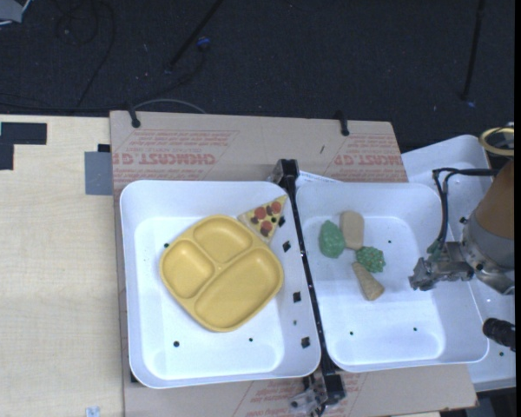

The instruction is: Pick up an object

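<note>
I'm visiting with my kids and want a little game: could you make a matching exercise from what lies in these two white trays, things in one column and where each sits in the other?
Things:
1. yellow divided plate
2. pizza slice toy
3. green lumpy toy
4. pincer

Places:
A. at the right bin's right edge
B. right bin, left of the tan piece
C. left bin, filling its middle
D. left bin, upper right corner, beside the plate's rim

Pairs: 1-C, 2-D, 3-B, 4-A
</note>
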